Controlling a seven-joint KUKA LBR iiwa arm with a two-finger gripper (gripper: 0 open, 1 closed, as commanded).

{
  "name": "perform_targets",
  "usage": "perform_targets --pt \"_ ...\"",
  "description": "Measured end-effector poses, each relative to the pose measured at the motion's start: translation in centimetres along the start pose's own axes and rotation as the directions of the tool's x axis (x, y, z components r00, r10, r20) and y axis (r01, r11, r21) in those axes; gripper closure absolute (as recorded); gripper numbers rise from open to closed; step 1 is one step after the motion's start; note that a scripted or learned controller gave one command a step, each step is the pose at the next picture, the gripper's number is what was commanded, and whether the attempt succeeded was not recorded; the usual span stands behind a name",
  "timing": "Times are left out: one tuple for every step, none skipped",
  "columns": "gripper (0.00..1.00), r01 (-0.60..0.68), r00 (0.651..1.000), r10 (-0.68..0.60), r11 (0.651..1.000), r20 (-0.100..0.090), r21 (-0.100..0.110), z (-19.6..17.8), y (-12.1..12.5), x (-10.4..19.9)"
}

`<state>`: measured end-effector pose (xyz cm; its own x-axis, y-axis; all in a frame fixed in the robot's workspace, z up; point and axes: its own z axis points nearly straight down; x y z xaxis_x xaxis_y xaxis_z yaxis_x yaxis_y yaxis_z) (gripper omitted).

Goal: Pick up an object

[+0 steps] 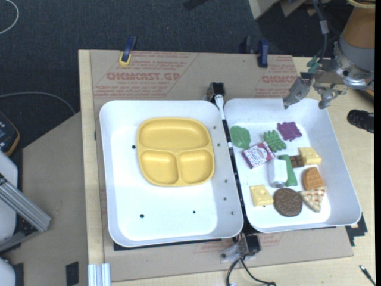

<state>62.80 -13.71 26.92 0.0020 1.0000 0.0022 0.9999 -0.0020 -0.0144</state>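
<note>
The claw (308, 98) hangs over the far rim of the right bin (339, 159), its two fingers spread apart with nothing between them. One fingertip (288, 103) points down toward the rim, the other sits further toward the arm's side. The grey wrist and its orange band (360, 28) rise behind it.

All the small objects lie inside the right bin, nearer the camera than the claw and apart from it. Closest to the claw is a purple grape cluster (289, 130), just inside the bin's far wall and below the open fingers. Beside the grapes, toward the left bin, sits a green ridged piece (274, 140), and further that way a flat green leaf shape (240, 137). Nearer the camera from these lies a pink and white packet (258, 155). A white block (278, 173) rests against a dark green bar (290, 170). A pale yellow cube (309, 156) lies near the bin's outer side, with an orange-brown bread piece (312, 178) and a pizza slice (314, 199) nearer the camera. A round brown cookie (288, 202) and a yellow cheese square (261, 195) lie furthest from the claw.

The left bin (119, 177) holds a yellow divided tray (175, 150), well apart from the claw. Both bins rest on the bench (89, 88).
</note>
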Motion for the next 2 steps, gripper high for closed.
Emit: perform_targets --pt "0.0 0.002 1.0 -0.002 1.0 0.002 -0.014 -0.8 0.2 0.0" --pt "0.0 0.002 1.0 -0.002 1.0 0.0 -0.007 5.5 0.1 0.6"
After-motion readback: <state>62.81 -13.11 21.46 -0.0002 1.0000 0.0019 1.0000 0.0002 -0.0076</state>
